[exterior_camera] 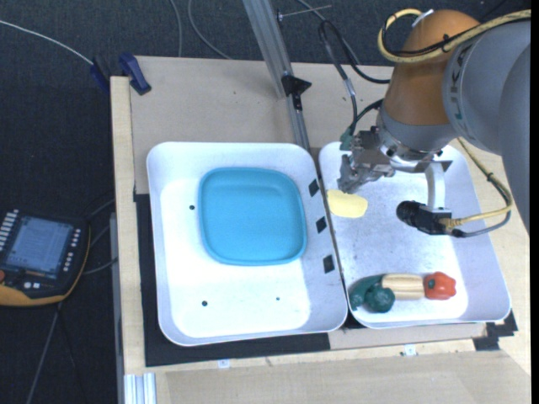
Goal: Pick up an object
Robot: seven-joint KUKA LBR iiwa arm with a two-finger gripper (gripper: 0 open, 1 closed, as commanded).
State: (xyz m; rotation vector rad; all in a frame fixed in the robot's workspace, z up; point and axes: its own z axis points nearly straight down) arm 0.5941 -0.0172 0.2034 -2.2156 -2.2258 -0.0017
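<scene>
While your gripper (pixel 350 183) hovers at the yellow piece's (pixel 348 204) twelve o'clock, jaw state cannot be told; judged light, smooth, possibly slippery; grip across its narrow middle.

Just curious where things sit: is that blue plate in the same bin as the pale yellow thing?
No, the blue plate lies in the left bin, while the pale yellow thing lies in the right bin.

floor (pixel 59 99): dark carpet, cables trailed at 11-12 o'clock | bench (pixel 210 91): pale wood, centred | pendant (pixel 38 251): laid at 9 o'clock
</scene>
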